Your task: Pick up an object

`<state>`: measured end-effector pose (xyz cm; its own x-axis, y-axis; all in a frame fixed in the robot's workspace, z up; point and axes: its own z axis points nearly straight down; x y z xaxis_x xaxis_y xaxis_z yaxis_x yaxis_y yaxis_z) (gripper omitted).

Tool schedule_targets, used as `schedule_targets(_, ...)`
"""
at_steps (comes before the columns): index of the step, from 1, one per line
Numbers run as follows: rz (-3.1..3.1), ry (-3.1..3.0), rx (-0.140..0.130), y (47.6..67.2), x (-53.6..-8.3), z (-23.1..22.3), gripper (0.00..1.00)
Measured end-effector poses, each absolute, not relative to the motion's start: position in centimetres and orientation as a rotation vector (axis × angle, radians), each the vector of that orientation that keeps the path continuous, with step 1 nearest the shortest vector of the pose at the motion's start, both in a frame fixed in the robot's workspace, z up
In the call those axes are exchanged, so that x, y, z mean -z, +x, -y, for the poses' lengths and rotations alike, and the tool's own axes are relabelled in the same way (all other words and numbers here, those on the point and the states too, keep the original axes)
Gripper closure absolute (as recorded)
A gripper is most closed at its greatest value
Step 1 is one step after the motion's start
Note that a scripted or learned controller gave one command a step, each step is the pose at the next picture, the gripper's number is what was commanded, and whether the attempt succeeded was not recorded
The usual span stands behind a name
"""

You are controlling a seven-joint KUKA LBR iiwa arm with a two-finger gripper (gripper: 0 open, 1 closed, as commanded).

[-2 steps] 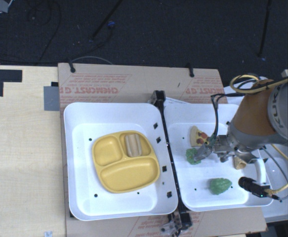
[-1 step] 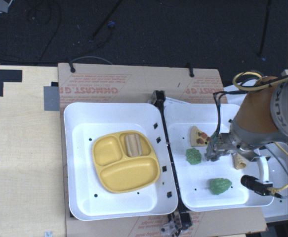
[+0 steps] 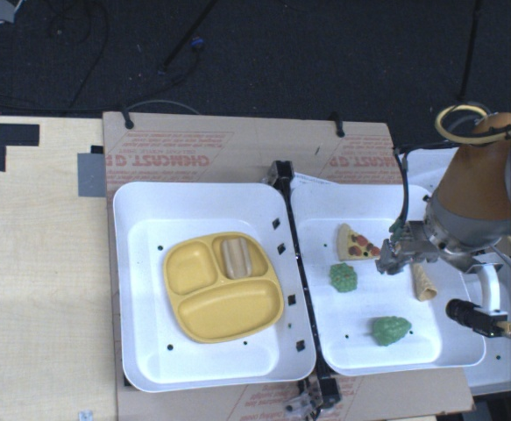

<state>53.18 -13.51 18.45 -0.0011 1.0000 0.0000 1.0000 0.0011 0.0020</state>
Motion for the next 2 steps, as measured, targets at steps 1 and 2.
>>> schedule_targets(1, -2.222, 2.218, -0.003, 52.7, -23.9, 12.7, 1.0)
schedule_targets(2, -2.223, 2.219, 0.0, 52.7, -26.7, 12.8, 1.0)
